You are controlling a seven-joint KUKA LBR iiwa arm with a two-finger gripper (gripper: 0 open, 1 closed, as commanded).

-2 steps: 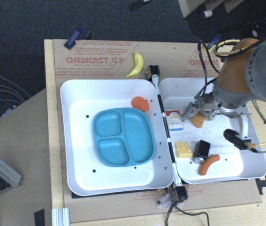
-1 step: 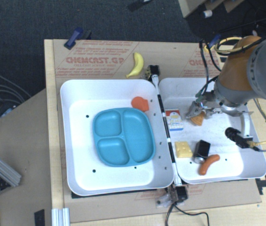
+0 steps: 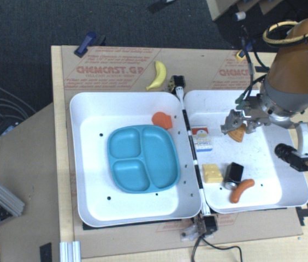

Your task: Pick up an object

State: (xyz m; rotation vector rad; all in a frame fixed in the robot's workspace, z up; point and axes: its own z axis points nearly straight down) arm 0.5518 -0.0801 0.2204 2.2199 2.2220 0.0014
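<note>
- Camera view: the gripper (image 3: 237,125) hangs low in the right bin (image 3: 285,200), right at a small orange-brown piece (image 3: 237,135).
- That piece sits just under the grey fingers, up and right of the yellow block (image 3: 212,173).
- It is too hidden to tell if the hand grips it.

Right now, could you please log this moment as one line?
hand: over right bin | tan object: at fingertips, grasp unclear | sausage: lying in bin
</note>
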